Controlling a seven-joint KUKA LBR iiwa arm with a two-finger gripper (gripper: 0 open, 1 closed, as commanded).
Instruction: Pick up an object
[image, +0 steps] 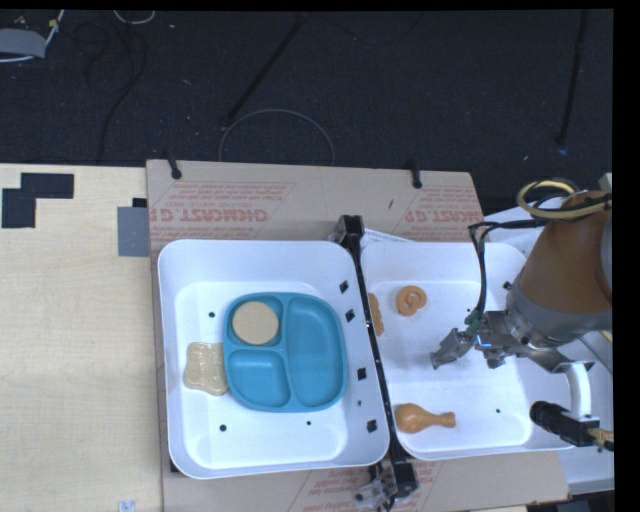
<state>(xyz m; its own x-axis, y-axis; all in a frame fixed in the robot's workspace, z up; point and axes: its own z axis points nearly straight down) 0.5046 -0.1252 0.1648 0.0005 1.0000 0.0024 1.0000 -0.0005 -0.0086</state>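
Cardboard lines my light wood bench under both white bins, with dark carpet and loose cables behind. My gripper hangs over the right bin, its grip unreadable from here. Near it lie a drumstick and a pretzel. The left bin carries a blue tray.

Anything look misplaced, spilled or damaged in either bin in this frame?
Nothing is spilled or broken. One oddity: a pale bread-like piece lies in the left bin against the blue tray's outer left edge, while a round cracker sits in a tray compartment.
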